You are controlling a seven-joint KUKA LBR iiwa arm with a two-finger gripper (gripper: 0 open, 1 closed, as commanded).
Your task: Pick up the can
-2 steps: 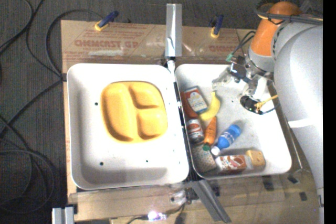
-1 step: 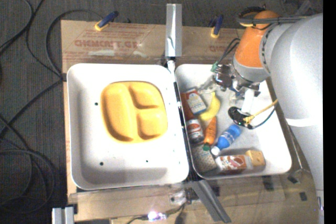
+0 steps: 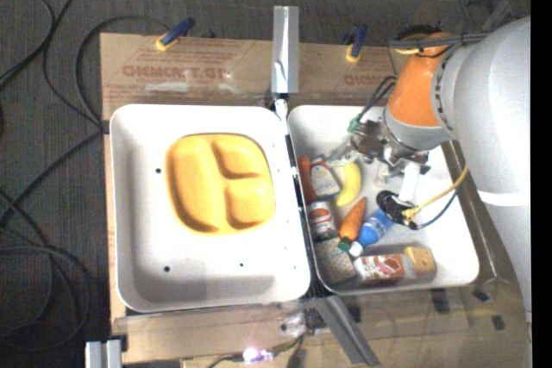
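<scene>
The brown surface (image 3: 198, 69) fills the middle of the frame and carries two white bins side by side. The grey arm (image 3: 500, 116) comes in from the right, its orange band above the upper part of the right bin (image 3: 461, 258). The left bin (image 3: 138, 263) holds one thing, a yellow divided plate (image 3: 222, 182), lying flat at its centre. The right bin holds a cluster along its left and lower part. A bottle with a tan cap (image 3: 392, 265) lies on its side at the bottom, and a banana (image 3: 349, 184) lies just above an orange carrot (image 3: 353, 220). A small blue bottle (image 3: 373, 230) lies just right of the carrot. The can (image 3: 321, 220) stands against the bin's left wall, just left of the carrot. The end effector (image 3: 371, 142) hangs over the bin's upper middle, above the banana and apart from the can; I cannot tell how far open it is, and nothing shows in its hold.
</scene>
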